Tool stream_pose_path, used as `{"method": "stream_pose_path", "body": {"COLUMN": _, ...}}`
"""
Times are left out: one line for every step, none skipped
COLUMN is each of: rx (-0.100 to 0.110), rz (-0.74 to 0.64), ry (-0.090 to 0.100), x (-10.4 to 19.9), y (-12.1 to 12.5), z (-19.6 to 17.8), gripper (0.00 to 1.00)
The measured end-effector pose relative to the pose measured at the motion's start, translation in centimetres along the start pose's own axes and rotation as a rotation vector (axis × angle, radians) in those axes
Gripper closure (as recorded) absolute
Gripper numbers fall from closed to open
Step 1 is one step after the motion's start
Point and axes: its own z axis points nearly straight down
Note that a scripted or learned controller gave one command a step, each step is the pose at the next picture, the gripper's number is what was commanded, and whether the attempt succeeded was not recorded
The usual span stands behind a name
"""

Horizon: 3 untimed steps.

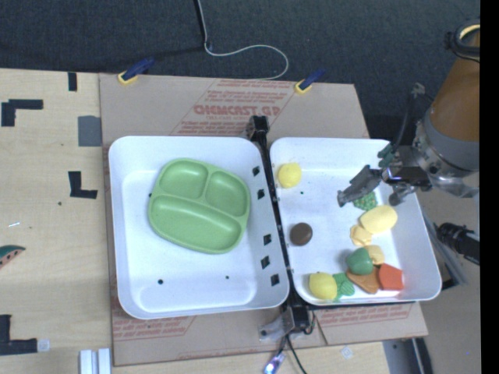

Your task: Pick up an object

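My gripper [376, 191] hangs over the right bin [327, 150], near its right wall, open with its dark fingers spread. Nothing sits between them. Just below the fingers lies a small green leafy toy [364, 202] and a pale yellow toy [378, 219]. Farther left in the same bin are a yellow ball [289, 174] and a brown disc [301, 233]. At the bin's front edge sit a yellow lemon [323, 286], a green pepper [359, 261] and a red-orange piece [390, 277].
The left bin [129, 209] holds a green divided plate [201, 205]. A black divider [269, 209] runs between the two bins. Both stand on a cardboard sheet [234, 104]; a white cable [234, 51] loops behind it.
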Motion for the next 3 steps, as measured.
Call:
{"method": "stream_pose_path", "body": {"rx": 0.006, "rz": 0.002, "ry": -0.001, "x": -0.1, "y": 0.1, "z": -0.5, "gripper": 1.00}}
{"method": "stream_pose_path", "body": {"rx": 0.000, "rz": -0.007, "ry": 0.002, "x": 9.4, "y": 1.3, "z": -5.9, "gripper": 1.00}}
{"method": "stream_pose_path", "body": {"rx": 0.005, "rz": -0.003, "ry": 0.000, "x": 15.1, "y": 0.2, "z": -6.2, "gripper": 1.00}}
